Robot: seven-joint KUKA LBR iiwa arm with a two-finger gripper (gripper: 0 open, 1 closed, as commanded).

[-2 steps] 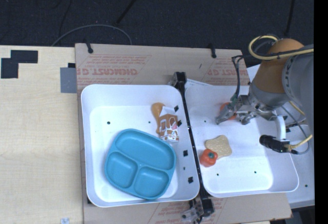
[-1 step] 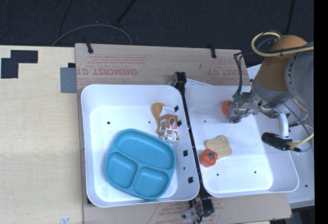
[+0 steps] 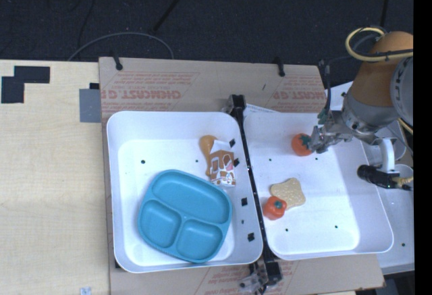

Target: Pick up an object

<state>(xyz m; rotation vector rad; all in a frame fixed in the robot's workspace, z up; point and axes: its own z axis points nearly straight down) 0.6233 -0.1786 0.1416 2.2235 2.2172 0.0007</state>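
In the right bin [image 3: 337, 233] an orange round object [image 3: 299, 145] lies near the back. My gripper [image 3: 316, 142] is low in that bin, right against the orange object's right side. Toward the front left of the same bin, a tan toast-shaped piece [image 3: 289, 192] lies next to a red-orange tomato-like object [image 3: 274, 208]. The left bin [image 3: 125, 152] holds a blue divided plate [image 3: 183, 216], a brown curved piece [image 3: 207, 146] and a small patterned packet [image 3: 222, 169].
A black divider [image 3: 244, 172] separates the two bins. The grey arm with its orange band [image 3: 378, 84] comes in from the right above the right bin's far corner. A black and white fixture [image 3: 383, 172] sits at the right bin's right rim.
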